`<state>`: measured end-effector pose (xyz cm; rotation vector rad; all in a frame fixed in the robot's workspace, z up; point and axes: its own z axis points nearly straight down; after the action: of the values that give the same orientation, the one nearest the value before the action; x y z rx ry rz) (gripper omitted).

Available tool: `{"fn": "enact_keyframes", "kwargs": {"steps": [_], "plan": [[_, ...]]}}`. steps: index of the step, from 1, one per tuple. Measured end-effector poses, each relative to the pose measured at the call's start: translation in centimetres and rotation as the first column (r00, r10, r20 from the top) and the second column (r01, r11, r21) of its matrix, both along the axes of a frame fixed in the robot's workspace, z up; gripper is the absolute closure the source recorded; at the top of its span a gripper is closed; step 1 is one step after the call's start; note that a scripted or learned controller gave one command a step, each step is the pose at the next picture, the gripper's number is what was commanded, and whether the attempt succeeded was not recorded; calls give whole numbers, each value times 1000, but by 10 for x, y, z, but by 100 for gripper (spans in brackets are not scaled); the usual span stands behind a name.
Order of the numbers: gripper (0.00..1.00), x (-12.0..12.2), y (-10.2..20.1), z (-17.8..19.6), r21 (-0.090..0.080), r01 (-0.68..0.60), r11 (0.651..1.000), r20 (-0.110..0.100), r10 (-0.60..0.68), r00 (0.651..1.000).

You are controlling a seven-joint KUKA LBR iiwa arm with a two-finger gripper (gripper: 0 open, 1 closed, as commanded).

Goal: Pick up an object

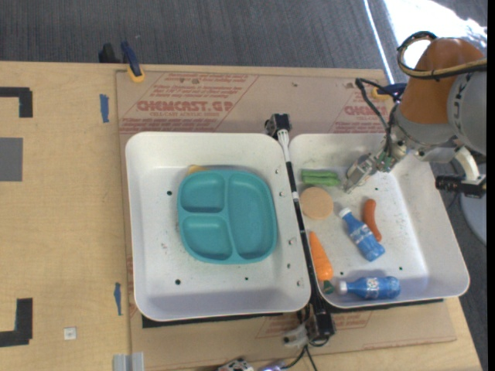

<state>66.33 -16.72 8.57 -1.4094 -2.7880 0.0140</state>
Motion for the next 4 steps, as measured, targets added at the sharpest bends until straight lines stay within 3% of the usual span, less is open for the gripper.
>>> {"fn": "enact_keyframes", "kwargs": {"steps": [1,2,3,4], "plan": [[0,-78,47,1,1,70,998,22,-70,997],[0,-125,59,1,-1,-61,998,26,61,998],[0,-145,67,1,-2,-53,999,28,53,998],[0,-145,67,1,-2,-53,999,28,53,998]]}}
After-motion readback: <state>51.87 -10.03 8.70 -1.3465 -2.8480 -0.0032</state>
